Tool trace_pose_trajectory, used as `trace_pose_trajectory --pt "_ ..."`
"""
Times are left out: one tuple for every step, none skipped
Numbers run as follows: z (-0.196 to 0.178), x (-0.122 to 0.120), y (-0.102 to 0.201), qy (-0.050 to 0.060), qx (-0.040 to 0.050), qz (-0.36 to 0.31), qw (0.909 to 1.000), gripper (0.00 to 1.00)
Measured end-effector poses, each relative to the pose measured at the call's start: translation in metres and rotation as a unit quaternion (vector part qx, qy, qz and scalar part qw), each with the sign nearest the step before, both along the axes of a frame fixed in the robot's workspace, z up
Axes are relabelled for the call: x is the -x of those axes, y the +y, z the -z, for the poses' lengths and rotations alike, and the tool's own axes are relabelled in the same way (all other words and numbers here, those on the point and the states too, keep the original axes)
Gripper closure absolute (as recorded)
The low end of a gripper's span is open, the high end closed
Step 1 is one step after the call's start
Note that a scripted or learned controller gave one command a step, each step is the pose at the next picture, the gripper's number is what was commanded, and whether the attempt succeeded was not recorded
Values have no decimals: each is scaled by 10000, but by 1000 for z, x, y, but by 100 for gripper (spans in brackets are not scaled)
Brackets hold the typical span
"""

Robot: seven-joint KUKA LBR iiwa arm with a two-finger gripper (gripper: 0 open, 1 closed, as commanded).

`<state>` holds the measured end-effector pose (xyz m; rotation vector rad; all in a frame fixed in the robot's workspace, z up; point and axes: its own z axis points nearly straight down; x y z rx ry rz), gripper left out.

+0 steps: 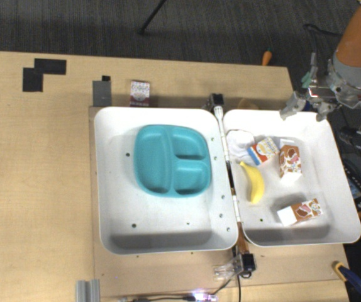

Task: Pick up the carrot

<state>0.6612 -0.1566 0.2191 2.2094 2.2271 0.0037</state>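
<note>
Orange sliver [266,58], perhaps the carrot

text: none legible | cartons [290,160]: print too small to read

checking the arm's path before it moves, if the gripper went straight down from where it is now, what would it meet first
Probably the far right corner of the right bin: the gripper hangs over its back rim, pointing down. The nearest thing inside is the brown and white carton, off to the near side. Height is hard to judge from this slanted view.
</note>
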Motion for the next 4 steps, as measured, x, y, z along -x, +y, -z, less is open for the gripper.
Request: trace_pose_trajectory --pt "-105 17 27 -36 -6 1243 9922 0" --pt "-126 38 22 -9 -18 2789 9603 0" --pt "-124 55 14 9 -17 3431 9393 0" --pt "-98 62 13 19 -23 4799 8773 0"
